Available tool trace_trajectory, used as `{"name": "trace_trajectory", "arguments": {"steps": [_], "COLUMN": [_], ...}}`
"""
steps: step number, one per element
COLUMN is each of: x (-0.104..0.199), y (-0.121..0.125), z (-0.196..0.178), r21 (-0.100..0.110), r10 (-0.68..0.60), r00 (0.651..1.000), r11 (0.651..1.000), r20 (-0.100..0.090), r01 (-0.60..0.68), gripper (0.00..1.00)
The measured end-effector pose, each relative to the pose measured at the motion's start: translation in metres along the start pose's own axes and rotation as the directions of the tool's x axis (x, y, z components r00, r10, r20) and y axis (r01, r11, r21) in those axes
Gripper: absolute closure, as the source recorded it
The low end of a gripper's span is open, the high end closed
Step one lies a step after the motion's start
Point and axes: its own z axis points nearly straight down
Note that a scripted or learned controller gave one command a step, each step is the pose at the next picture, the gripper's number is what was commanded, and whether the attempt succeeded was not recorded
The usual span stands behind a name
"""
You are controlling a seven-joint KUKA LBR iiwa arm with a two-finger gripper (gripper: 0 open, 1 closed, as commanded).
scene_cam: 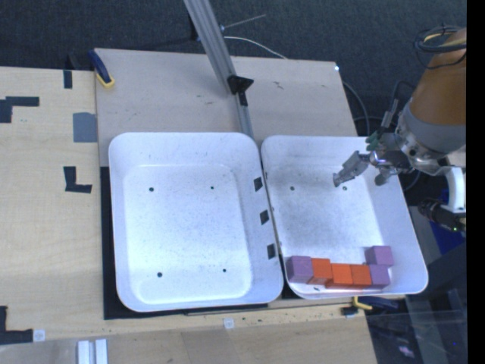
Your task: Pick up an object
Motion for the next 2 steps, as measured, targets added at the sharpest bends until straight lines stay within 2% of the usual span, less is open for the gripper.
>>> {"name": "trace_trajectory", "arguments": {"steps": [1, 2], "x": [-0.007, 0.02], "y": [0.016, 0.003], "z": [0.002, -0.045], "r21": [-0.001, -0.005], "r10": [-0.001, -0.002], "r00": [1.0, 1.0], "r11": [1.0, 1.0], "r20": [-0.001, -0.001], "r01": [0.001, 0.002], "gripper": [0.0, 0.0]}}
